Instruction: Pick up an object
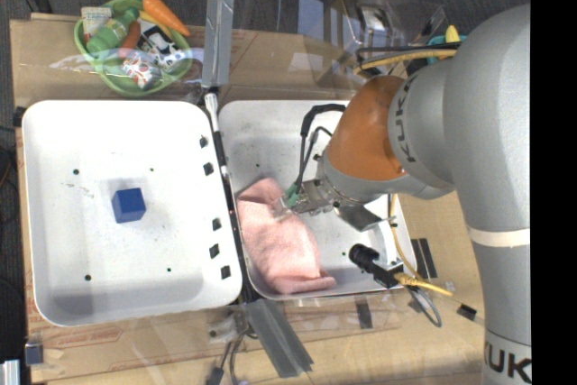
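Start at the gripper: you see it low in the right bin, its tip at the upper edge of the pink cloth, touching or just above it. Whether it is spread, closed or pinching fabric you cannot tell, since the orange band and grey wrist sit over it (the slanted camera is no help here).

The cloth lies crumpled against the right bin's left wall, reaching toward its near edge. It looks like the target, judging by how the arm is angled down onto its top fold, where a bunched ridge gives something to pinch.

Left of the cloth, across the divider, a blue cube sits alone near the middle of the left bin, well apart from the arm.

Beyond the cloth, past the left bin's far edge, a green bowl holds spare toy items, probably parked off the work area.

Count: two bins, one cloth, one cube, one bowl, one arm.
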Robot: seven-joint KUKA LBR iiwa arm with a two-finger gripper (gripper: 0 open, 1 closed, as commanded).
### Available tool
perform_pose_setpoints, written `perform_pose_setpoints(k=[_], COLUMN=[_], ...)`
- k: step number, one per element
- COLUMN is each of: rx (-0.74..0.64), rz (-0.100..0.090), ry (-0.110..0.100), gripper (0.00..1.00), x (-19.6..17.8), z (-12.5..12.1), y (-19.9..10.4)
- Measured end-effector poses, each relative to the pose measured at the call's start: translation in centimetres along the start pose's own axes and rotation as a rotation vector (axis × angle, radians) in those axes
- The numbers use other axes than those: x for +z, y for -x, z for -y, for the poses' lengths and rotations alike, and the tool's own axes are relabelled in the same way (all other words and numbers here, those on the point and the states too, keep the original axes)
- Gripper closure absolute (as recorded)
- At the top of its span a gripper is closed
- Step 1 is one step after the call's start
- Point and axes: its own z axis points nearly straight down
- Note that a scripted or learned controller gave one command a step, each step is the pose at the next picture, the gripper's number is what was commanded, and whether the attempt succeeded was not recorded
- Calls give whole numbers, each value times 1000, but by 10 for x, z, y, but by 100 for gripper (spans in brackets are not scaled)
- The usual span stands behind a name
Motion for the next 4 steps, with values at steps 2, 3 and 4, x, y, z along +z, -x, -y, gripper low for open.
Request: perform_pose_setpoints(k=[2, 3, 4], rx=[15, 13, 188], rz=[0, 0, 1], ry=[-2, -5, 0], gripper=[0, 100, 100], x=[16, 8, -85], z=[-36, -35, -119], y=[-5, -5, -40])
